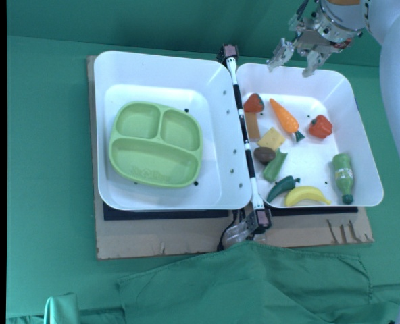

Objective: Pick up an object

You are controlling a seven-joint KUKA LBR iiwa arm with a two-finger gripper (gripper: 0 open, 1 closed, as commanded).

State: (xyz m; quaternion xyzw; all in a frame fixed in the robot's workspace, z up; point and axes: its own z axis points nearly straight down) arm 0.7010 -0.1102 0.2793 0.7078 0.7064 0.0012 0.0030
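In the camera view, two shallow white bins are seen side by side on a brown cardboard sheet (166, 238), which rests on a green cloth-covered bench (44, 181). The left bin (119, 66) holds a light green plastic divided plate (156, 144), laid flat near its centre. The right bin (362, 133) has been loaded with toy foods, spread loosely so that most stand apart and can be reached singly: an orange carrot with a green top (284, 117), a red pepper (320, 126), a mushroom with a red cap and tan stem (253, 113), a yellow cheese wedge (271, 139), a brown rounded piece (264, 155), a green cucumber-like stick (276, 165), a dark green chilli (282, 187), a yellow banana (306, 195) and a green bottle with a label (343, 177). The cheese, brown piece and green stick are touching or nearly so, which is judged to make them harder picks; the red pepper and the bottle lie more freely.

The grey arm is brought in from the upper right, wrist tilted downward. The two-finger gripper (296, 59) is held above the far rim of the right bin, its fingers spread apart with nothing between them. No object has been taken yet; a descent toward the carrot or mushroom, the nearest pieces, would be called for.
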